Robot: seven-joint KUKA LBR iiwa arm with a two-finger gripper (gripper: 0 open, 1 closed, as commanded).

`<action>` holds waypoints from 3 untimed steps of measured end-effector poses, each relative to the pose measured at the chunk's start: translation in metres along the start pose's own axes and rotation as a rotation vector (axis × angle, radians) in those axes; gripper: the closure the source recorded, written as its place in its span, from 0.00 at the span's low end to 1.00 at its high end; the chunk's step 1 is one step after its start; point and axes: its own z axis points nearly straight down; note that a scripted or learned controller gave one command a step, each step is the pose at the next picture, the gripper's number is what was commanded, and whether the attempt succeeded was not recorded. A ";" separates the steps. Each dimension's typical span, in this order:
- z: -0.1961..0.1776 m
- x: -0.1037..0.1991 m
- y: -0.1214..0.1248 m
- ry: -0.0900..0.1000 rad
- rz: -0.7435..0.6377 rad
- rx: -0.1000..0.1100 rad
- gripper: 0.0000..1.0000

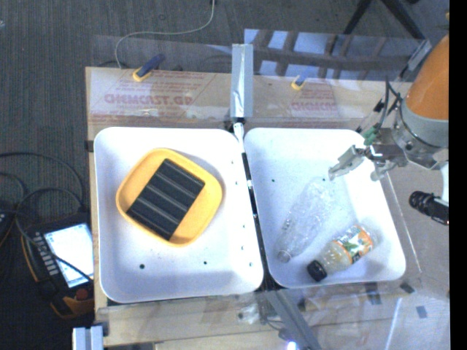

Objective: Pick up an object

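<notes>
Bottles [310, 217] lie in the right bin [277, 152]; claw [363, 160] spread above, holding nothing.

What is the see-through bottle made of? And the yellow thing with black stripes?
The see-through bottle looks like thin clear plastic: you can see the white bin through it, and it looks crinkly. The yellow thing looks like smooth, hard plastic with a dull shine; its black ribbed middle could be plastic or rubber, hard to tell.
</notes>
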 end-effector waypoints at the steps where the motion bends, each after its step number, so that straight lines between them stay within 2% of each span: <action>1: 0.063 -0.055 -0.034 -0.002 0.148 0.000 0.00; 2: 0.169 -0.054 -0.056 0.005 0.115 -0.005 0.00; 3: 0.160 -0.055 -0.055 0.000 0.119 -0.009 1.00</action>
